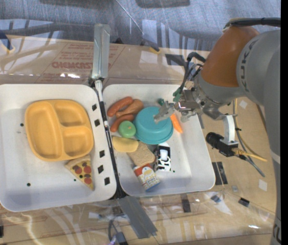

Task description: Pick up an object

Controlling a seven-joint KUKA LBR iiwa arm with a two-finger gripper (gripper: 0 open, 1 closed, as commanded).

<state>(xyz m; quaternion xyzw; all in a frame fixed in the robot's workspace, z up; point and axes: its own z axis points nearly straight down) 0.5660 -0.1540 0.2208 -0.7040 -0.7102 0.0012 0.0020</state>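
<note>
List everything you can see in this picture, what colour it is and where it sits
Bins: 2, white, side by side on the bench
Divided plate: 1, yellow, left bin
Pizza slice: 1, tan with red dots, left bin below the plate
Sausages: 3, red-brown, right bin, upper left
Apple: 1, green, beside the bowl
Bowl: 1, teal, right bin centre
Carrot: 1, orange, right of the bowl
Toy cow: 1, black and white, below the bowl
Can: 1, red and white, right bin front
Gripper: 1, grey, over the bowl's rim
</note>
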